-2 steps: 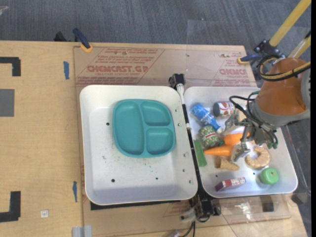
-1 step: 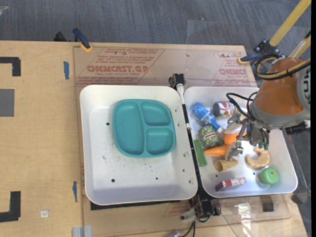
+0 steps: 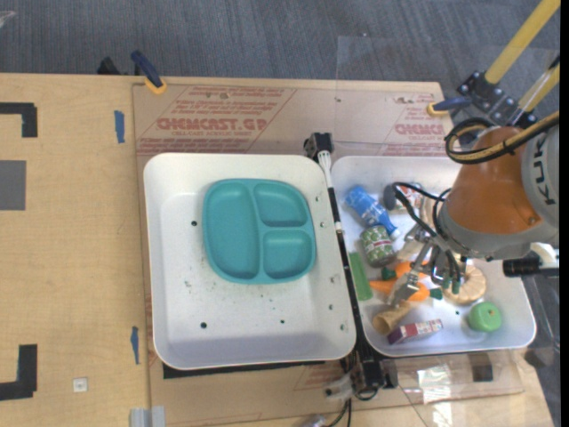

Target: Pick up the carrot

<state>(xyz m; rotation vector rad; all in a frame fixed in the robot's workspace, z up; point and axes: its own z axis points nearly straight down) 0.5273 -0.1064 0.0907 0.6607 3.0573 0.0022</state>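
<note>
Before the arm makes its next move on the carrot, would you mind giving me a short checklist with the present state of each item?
1. Carrot located in the right bin: ok, orange piece beside the green strip.
2. Gripper positioned over the carrot: ok, it sits low in the right bin, close above it.
3. Carrot between the fingers: cannot tell, the wrist and clutter hide the tips.
4. Space around the carrot: not ok, the blue bottle, cone and other items crowd it.
5. Teal divided plate in the left bin out of the way: ok.
</note>
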